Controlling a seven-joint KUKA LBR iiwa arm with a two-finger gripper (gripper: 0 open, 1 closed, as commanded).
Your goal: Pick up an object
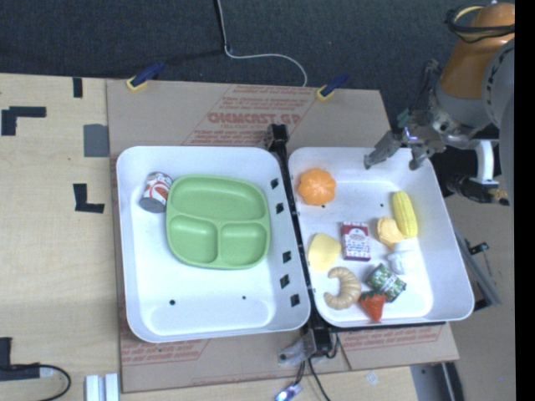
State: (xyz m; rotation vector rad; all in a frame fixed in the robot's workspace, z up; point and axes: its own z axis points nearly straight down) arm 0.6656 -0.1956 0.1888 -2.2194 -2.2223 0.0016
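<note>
Fingers (374, 156) of our gripper (392, 156) spread wide, holding nothing, above the right bin (447, 249) rim. Beyond them lies our corn cob (405, 213), long axis running along that bin's right wall.

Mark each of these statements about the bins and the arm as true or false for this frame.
1. The green tray lies in the left bin. True.
2. The orange sits in the left bin. False: it is in the right bin.
3. The gripper holds the corn cob. False: its open fingers hold nothing, above the right bin's far edge.
4. A can lies beside the tray. True.
5. The croissant lies near the right bin's near edge. True.
</note>
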